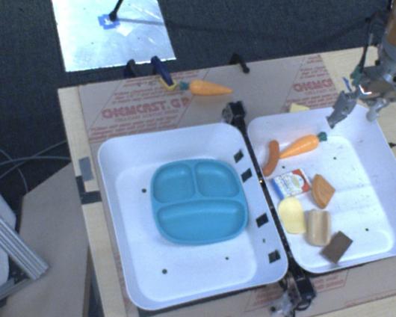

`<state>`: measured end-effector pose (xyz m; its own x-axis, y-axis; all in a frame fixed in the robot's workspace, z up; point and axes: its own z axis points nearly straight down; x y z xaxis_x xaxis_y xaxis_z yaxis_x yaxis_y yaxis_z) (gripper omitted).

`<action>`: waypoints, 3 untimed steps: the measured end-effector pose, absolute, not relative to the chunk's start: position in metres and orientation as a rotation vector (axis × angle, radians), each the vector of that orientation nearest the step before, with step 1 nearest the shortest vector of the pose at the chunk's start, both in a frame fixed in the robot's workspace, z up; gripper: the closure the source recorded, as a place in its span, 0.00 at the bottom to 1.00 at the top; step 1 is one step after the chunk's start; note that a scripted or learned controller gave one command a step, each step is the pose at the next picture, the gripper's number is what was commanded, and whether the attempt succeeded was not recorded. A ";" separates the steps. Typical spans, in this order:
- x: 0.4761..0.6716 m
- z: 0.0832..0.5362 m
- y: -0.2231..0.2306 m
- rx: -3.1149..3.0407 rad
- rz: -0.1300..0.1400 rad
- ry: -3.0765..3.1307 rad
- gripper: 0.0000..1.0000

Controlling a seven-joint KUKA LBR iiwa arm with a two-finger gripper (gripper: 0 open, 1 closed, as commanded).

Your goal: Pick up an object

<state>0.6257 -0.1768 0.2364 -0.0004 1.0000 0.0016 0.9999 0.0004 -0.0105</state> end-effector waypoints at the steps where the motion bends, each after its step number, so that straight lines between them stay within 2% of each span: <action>1: 0.628 0.244 -0.176 -2.220 -0.002 -2.226 0.00; 2: 0.638 0.189 -0.173 -2.214 0.001 -2.228 0.00; 3: 0.635 0.145 -0.166 -2.215 0.000 -2.229 0.00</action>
